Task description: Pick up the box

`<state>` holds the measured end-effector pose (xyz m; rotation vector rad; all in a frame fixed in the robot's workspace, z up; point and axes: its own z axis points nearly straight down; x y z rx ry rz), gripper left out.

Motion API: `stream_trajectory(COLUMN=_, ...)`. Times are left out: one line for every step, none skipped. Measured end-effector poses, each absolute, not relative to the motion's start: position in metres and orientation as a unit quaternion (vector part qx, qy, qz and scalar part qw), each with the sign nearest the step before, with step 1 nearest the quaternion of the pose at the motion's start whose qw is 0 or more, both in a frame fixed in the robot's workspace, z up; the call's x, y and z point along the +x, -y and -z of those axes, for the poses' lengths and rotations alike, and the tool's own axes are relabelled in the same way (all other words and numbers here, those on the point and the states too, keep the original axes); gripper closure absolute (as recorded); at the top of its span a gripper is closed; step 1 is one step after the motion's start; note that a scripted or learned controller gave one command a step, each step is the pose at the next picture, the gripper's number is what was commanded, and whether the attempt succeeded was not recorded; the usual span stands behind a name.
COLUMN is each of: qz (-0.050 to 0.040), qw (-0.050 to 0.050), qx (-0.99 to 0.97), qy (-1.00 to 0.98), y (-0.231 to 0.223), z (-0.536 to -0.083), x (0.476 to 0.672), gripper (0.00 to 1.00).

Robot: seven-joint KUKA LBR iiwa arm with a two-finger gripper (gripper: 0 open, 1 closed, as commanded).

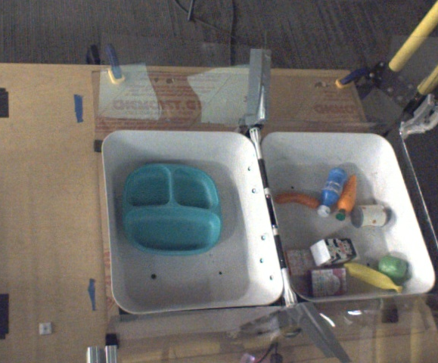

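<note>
At the near edge of the right bin (409,174), a pink printed carton (328,281) lies flat against the front wall, with a yellow banana (371,276) just beside it on the right and a round green fruit (392,267) touching or almost touching the banana's far end. Just behind the carton sits the box (332,250), small and white with a dark printed side, tilted slightly; it rests near the bin's front left quarter, close to the banana's stem end, though the picture is too coarse to say whether they touch. Further back, a pale cylinder-shaped can (370,216) lies on its side towards the right wall. Beyond it, an orange carrot (346,195) and a blue bottle (332,190) with a white cap lie side by side, touching, near the bin's middle, and a curved red-orange pepper (298,200) lies to their left, near the divider. In the left bin (113,225), a teal divided plate (172,206) rests face up, around the centre. Behind both bins the cardboard bench (37,203) carries clear plastic sheets (132,89), and a yellow pole (423,25) slants across the far right corner.
</note>
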<state>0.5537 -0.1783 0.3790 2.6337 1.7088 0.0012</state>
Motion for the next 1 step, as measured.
stream_trajectory(qz=0.0007, qw=-0.001, qx=0.851, qy=-0.526, y=0.1857, z=-0.238, x=0.4819, gripper=0.0)
